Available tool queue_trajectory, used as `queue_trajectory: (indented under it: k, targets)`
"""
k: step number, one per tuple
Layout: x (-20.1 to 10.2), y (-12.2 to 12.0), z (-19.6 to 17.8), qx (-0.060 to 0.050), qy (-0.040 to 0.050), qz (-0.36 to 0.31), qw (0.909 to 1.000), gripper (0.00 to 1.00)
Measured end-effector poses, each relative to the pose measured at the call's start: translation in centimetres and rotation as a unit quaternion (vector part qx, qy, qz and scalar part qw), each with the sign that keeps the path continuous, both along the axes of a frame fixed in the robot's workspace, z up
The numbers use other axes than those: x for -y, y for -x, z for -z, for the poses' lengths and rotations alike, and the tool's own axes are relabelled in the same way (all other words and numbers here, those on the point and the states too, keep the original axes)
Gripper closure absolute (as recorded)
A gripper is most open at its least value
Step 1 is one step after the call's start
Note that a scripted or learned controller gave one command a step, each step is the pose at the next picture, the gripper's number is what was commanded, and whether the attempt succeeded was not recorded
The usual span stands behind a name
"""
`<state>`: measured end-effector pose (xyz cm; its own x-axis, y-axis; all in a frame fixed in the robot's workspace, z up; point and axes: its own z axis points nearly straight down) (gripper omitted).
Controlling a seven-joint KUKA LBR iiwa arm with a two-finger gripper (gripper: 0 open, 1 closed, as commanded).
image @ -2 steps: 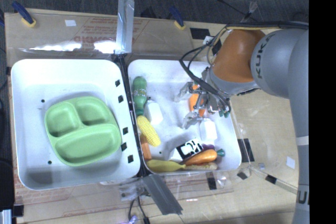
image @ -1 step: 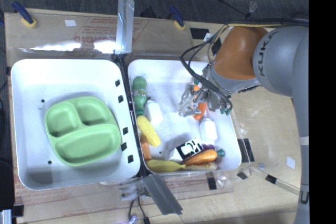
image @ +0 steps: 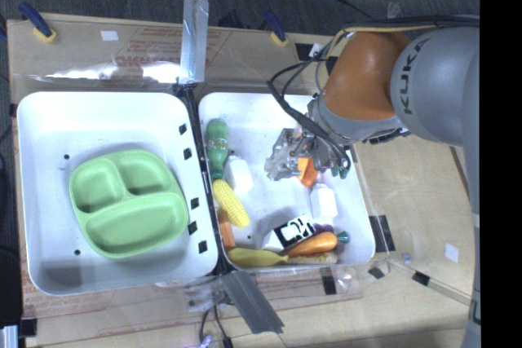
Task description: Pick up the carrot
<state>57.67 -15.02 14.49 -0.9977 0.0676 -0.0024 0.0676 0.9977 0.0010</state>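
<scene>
An orange carrot [image: 317, 243] with a green tip lies along the front of the right bin [image: 253, 112], beside a black and white box [image: 294, 231]. My gripper [image: 292, 156] hangs over the middle of that bin, under the orange-banded wrist [image: 367, 85]. A small orange piece [image: 307, 173] sits right against the gripper's lower right side. I cannot make out whether the gripper holds it.
The right bin also holds a green vegetable [image: 216, 138], a white block [image: 239, 174], a corn cob [image: 231, 203], a banana [image: 256, 257], a white bottle [image: 324, 203] and an orange item [image: 227, 235]. A green divided plate [image: 129, 200] lies in the left bin [image: 41, 126].
</scene>
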Motion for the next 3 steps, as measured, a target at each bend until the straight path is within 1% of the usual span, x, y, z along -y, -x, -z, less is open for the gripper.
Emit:
queue_trajectory:
  k: [1,2,3]
  targets:
    - [5.9,-1.5,0.0,0.0,0.0005,0.23,0.9732,1.0]
    - [5.8,-1.5,0.0,0.0,0.0003,0.229,0.9734,0.0]
    - [5.9,-2.7,5.3,-0.002,-0.0002,0.343,0.9394,0.0]
